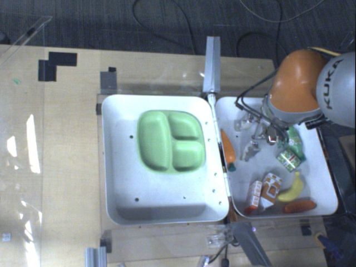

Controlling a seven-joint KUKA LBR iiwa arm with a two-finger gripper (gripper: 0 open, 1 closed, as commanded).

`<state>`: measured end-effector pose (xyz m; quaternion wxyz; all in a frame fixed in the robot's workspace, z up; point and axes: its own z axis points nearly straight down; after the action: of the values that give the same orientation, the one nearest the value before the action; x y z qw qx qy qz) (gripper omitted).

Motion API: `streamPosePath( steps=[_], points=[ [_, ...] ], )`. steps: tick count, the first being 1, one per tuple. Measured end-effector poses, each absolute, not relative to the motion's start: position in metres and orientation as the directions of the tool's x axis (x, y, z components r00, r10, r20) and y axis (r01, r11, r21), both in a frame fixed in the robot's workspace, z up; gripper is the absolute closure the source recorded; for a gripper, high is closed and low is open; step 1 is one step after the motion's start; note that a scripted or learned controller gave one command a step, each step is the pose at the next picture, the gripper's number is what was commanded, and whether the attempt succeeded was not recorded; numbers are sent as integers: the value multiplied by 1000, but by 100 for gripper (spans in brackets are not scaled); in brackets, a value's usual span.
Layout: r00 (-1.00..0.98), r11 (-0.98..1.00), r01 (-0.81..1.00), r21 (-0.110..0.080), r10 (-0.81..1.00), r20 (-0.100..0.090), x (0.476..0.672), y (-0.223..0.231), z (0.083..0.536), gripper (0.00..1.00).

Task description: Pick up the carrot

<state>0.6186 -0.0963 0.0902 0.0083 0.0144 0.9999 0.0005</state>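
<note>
Gripper [253, 143] hung low over the right bin [328, 196]; we couldn't tell its state. We saw the carrot [227, 148] just left of it, along the bin's left wall, running near-to-far.

The carrot [227, 147] lies just left of the pincer [253, 144], against the right bin's [328, 166] left wall; the divided tray [169, 141] sits further left, in the left bin [119, 166]

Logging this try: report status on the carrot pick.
Gripper low in right bin, nothing seen held. Carrot against bin's left wall, beside gripper. Banana, cartons apart, not blocking.
</note>
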Motion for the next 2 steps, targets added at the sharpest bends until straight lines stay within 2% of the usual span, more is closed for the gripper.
streamPosePath(
  steps=[1, 2],
  points=[
    [-994, 994, 108, 3, 108, -7, 659, -86, 88, 0],
    [-815, 815, 580, 5, 580, -11, 612, -156, 89, 0]
  ],
)
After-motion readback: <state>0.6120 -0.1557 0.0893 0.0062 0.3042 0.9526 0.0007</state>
